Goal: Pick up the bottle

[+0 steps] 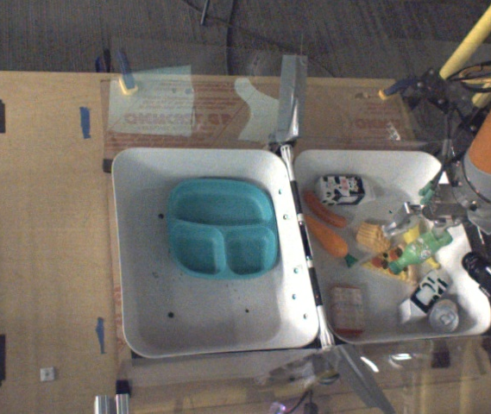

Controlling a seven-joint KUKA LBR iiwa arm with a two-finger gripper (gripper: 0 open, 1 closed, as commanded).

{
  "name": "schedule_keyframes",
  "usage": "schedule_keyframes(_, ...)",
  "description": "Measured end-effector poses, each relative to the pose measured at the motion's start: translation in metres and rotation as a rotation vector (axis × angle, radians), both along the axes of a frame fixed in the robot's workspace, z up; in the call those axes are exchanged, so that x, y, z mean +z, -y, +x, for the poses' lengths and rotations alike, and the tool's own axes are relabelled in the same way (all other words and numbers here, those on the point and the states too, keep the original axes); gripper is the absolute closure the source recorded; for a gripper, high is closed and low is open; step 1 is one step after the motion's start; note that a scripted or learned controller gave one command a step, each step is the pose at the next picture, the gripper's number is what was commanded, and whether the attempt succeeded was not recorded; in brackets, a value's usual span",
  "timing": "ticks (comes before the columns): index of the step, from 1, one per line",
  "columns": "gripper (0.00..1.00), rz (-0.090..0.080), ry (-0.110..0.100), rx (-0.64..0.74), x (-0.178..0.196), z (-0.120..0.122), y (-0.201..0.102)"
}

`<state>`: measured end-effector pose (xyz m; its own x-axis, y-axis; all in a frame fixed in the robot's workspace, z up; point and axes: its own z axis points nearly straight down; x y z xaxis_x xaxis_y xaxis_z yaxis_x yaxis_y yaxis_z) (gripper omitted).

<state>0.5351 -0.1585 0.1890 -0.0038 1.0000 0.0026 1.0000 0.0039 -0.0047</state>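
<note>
1. The bottle (419, 250) was a small green plastic one with what looked like a yellow cap end, lying on its side and tilted, its long axis running from lower left to upper right.
2. It sat in the right bin (374, 164), over toward that bin's right side, in the middle of a messy little pile of toy food.
3. The gripper (433, 210) was down over the right bin, just above and a bit to the right of the bottle's upper end. Really close, but I couldn't see the bottle between the fingers, so I wouldn't call it held.
4. Honestly couldn't tell if the pincer was spread or pressed together; the metal bits blurred into the clutter there.
5. Right beside the bottle on its left was a yellow corn cob (372, 234), and further left two carrots (327, 222) lay slanted near the bin's left wall.
6. Below the bottle was a black-and-white carton (431, 289) with a silver can (443, 316) just beside it near the bin's lower right corner.
7. The left bin (141, 257) held a teal divided plate (223, 227), well apart from the bottle.
</note>
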Motion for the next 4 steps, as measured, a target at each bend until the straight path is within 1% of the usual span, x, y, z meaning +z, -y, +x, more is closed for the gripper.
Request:
schedule_keyframes(1,0.0,0.002,0.007,0.022,-0.089,0.007,0.051)
schedule_keyframes(2,0.0,0.016,0.02,-0.165,-0.095,0.0,0.053)
schedule_keyframes(3,0.0,0.011,0.013,-0.281,-0.097,0.027,0.048)
schedule_keyframes(4,0.0,-0.003,0.002,-0.305,-0.035,0.013,0.023)
